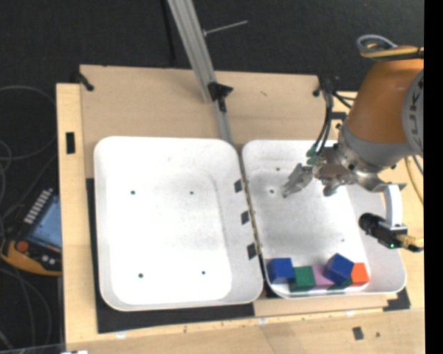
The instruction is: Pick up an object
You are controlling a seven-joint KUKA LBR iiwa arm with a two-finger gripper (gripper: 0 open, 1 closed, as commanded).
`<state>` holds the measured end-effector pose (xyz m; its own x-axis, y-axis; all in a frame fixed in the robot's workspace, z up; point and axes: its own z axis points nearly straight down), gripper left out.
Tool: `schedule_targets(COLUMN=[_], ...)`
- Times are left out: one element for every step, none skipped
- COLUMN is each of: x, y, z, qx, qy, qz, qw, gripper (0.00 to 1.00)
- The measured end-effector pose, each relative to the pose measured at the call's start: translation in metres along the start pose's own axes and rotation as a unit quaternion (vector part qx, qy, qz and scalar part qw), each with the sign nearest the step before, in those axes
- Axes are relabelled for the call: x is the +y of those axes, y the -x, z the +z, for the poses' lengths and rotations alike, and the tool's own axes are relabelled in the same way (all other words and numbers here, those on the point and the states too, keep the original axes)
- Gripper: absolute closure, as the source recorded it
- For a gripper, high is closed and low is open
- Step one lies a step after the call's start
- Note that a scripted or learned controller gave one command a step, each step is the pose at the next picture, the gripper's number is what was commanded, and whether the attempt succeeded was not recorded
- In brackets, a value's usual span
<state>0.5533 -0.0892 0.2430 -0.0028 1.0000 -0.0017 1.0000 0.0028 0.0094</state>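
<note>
Claw (311,184) spread, holding nothing, over right bin (280,161) whose near edge holds coloured blocks (317,271).

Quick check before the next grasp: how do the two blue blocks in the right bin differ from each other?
The left blue block sits square to the bin's near wall, at the left end of the row beside the green block; the right blue block is turned at an angle. The right one looks slightly bigger and is wedged between the pink block and the orange block. Both are blue cubes in the right bin.
</note>
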Motion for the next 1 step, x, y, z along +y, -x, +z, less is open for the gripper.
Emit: schedule_targets(x=[0.013], y=[0.0457], z=[0.1397], qx=[0.0], qy=[-0.008], qz=[0.003], qw=[1.0], gripper=[0.0])
